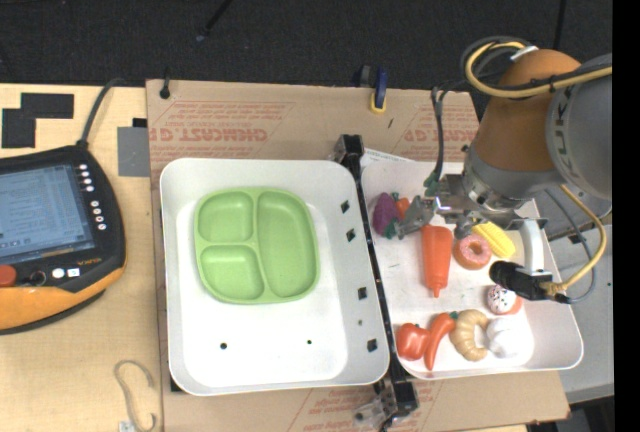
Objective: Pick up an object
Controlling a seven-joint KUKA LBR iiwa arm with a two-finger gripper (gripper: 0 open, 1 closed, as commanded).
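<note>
- My pincer [418, 217] hangs low over the upper left of the right bin [560, 345], its dark fingers spread a little way with nothing between them; no object is lifted yet, so the whole pick is left to do
- Its tips sit just beside the purple toy [385, 212] and close above the top of the carrot [436, 258]; either could be my target, though the tangle of metal and cable there makes the gap hard to read
- The carrot is a smooth, glossy orange cone lying along the bin floor; next to it rest a pink ring doughnut [471, 251] and a yellow piece [497, 240]
- Lower down lie a shiny red pepper [422, 338], a tan ridged croissant [469, 333] and a small white speckled ball [501, 299]
- The left bin [190, 320] holds a matte green divided plate [255, 246], three shallow wells, rounded corners, hard moulded plastic by its look
</note>
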